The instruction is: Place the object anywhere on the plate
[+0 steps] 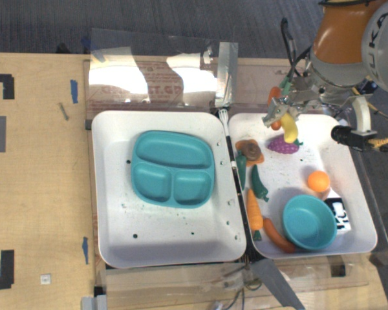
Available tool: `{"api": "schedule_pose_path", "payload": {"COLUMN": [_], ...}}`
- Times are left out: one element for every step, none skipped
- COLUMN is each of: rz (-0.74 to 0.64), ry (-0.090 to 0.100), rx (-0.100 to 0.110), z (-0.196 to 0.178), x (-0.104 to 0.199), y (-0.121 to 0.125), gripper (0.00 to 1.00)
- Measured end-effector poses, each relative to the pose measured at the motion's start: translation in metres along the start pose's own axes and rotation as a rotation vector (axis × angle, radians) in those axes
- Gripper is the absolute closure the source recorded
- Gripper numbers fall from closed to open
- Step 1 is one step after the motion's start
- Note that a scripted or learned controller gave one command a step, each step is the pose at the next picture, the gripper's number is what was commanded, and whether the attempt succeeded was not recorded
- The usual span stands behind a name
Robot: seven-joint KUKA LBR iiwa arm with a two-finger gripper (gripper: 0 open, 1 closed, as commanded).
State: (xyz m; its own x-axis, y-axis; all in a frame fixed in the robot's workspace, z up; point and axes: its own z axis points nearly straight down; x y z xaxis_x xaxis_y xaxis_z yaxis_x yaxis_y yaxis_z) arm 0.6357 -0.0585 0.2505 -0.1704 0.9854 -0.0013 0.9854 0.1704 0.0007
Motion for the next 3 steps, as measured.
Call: {"api": "schedule_pose_path", "payload": {"rz": [-0.041, -0.106, -0.113], "ry": [0.004, 0.003, 0.003], "rx": [0.003, 0.005, -0.008], "z": [0.018, 0.068, -0.003], "x": [0.068, 0.117, 0.182], "y": [0.012, -0.042, -0.010], "gripper": [1.00, 1.00, 1.00]}}
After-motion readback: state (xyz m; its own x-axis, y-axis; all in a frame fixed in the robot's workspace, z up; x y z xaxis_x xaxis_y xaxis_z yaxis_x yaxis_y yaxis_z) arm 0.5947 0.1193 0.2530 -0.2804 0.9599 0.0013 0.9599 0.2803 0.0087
